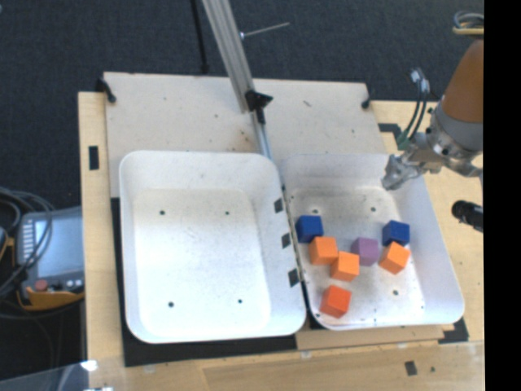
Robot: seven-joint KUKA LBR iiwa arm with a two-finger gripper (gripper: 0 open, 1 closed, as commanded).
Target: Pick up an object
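Seven cubes lie below and left of my claw in the frame; nearest is a blue cube. Whether I'm clenched, I cannot tell.

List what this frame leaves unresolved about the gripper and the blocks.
- Gripper, camera view: small and blurred over the right bin's far rim; finger state unreadable.
- Arm: cut off by the right edge.
- Purple block: contact with neighbouring orange blocks unclear.
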